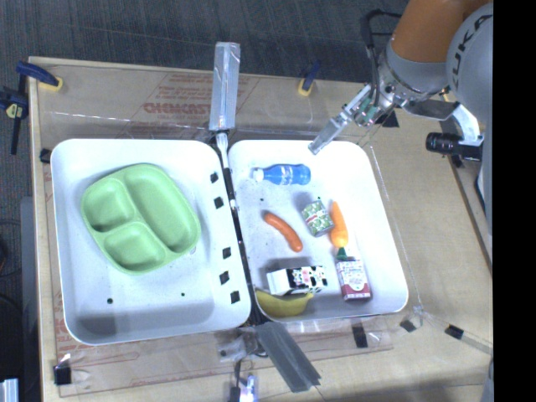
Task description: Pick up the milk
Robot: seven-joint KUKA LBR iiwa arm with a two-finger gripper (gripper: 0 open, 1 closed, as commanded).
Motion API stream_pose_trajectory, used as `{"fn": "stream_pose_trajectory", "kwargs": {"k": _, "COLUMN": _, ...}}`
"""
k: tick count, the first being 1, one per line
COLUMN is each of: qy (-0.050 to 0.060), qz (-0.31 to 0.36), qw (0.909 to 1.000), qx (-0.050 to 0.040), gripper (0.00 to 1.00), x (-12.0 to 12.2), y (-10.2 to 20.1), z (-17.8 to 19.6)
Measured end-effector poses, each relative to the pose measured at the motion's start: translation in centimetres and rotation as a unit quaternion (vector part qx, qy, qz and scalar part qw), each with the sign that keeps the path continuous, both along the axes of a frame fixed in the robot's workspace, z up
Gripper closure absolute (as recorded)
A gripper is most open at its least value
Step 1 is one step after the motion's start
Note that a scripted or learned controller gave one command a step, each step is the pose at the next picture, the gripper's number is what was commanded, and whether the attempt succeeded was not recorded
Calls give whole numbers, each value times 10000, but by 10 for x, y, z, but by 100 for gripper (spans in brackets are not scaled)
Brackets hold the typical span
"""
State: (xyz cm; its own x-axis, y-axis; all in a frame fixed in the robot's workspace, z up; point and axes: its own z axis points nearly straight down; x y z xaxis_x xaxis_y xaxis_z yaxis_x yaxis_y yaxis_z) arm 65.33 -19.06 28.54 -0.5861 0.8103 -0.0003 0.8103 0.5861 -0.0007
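- Hovering over the back right corner of the right bin [381, 224]: the gripper [322, 141], hanging off the grey arm [435, 48] that is reaching in from the right.
- Fingers are pointing down-left toward the bin's rear rim; from this angle they are reading as one thin bar, so I cannot tell whether they are apart or closed. Nothing is showing between them.
- Milk carton [296, 279] (black-and-white cow pattern) is lying on its side near the front edge of the right bin, well apart from the gripper.
- Banana [285, 303] is sitting just in front of the milk, touching or slightly under it; hard to say which.
- Red carton [353, 278] is lying just to the right of the milk, close to it.
- Carrot [337, 224] is lying behind the red carton, its near end about touching the carton's top.
- Small green-patterned pack [316, 216] is sitting just left of the carrot.
- Sausage [283, 230] is lying diagonally mid-bin, behind the milk, apart from it.
- Blue water bottle [281, 174] is lying on its side at the back of the bin, the item nearest the gripper.
- Left bin [126, 300] is holding a green divided plate [140, 216], tilted slightly.
- Nothing is lying on top of the milk; banana and red carton are crowding its front and right sides.
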Motion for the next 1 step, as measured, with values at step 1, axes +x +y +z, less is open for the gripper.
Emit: {"fn": "stream_pose_trajectory", "kwargs": {"k": 1, "qy": 15, "qz": 1286, "qw": 9917, "qx": 5, "gripper": 0, "x": -64, "y": 36, "z": -29}}
